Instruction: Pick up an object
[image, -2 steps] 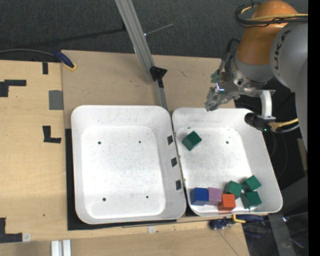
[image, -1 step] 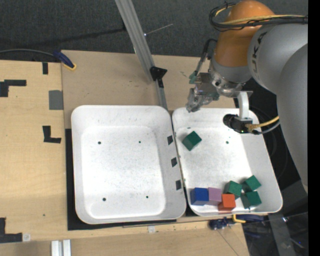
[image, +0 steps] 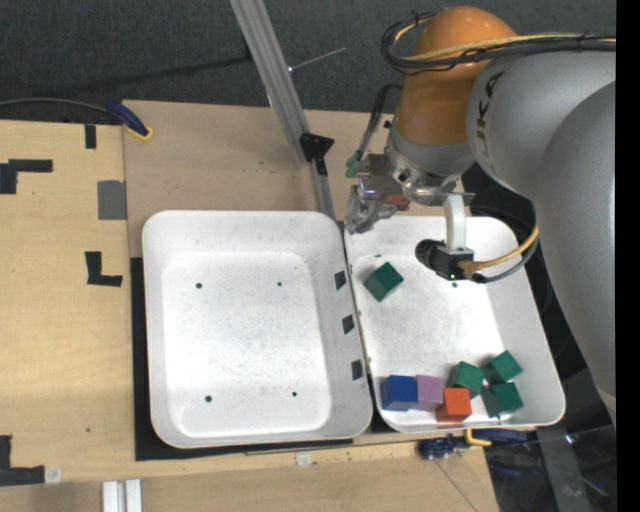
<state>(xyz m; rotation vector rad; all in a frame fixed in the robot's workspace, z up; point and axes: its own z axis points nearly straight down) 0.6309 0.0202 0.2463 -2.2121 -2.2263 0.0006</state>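
Green in colour, a lone block (image: 382, 281) is seen lying tilted in the upper part of the right bin (image: 500, 310), close to that bin's left wall and well apart from the other pieces. At the near edge of the same bin a cluster is gathered: a blue block (image: 400, 391), a pale purple block (image: 430, 390), an orange block (image: 456, 403), and three more green blocks (image: 490, 383), all touching or just beside one another. The gripper (image: 362, 216) is placed above the far left corner of the right bin, beyond the lone green block and apart from it; nothing is seen between its fingers, and whether they are spread or pressed together cannot be told. The left bin (image: 245, 330) is set just beside the right one, their walls touching. Both bins are carried on a tan tabletop (image: 60, 300), on which black tape marks (image: 98, 268) are stuck. A grey metal bar (image: 285, 95) is slanted across the far side.
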